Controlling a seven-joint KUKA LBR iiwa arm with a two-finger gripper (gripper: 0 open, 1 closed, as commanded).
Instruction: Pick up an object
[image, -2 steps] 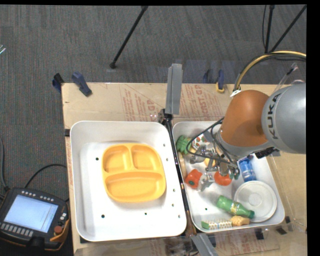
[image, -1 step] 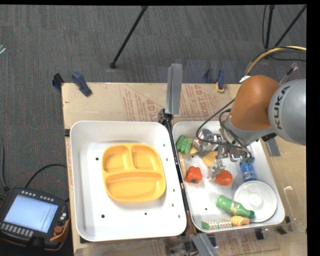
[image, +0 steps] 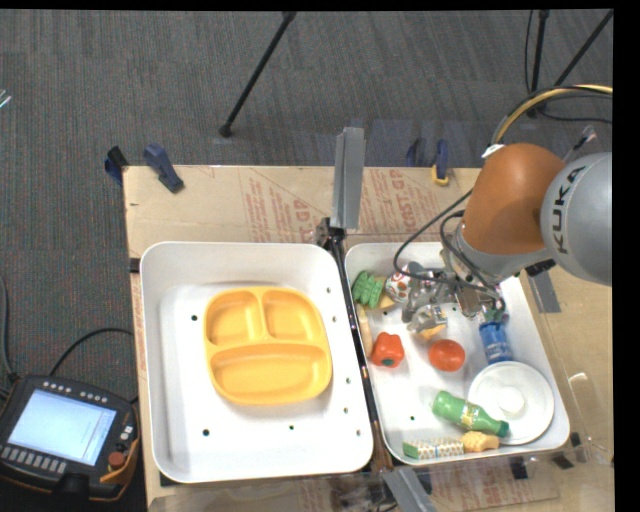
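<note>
Right bin (image: 556, 400): gripper (image: 432, 312) low over clutter, reach step, just beside pepper (image: 387, 349) and tomato (image: 447, 354) (finger state cannot be told, nothing seen held); next, likely a centred descent and a firm close.

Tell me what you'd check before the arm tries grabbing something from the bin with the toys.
1. Gripper over the right bin: ok.
2. Something between its fingers: cannot tell.
3. Objects near it: red pepper and tomato lie apart from each other: ok.
4. Green bottle touches the white bowl, awkward to grab: not ok.
5. Yellow tray in the left bin, out of the way: ok.
</note>
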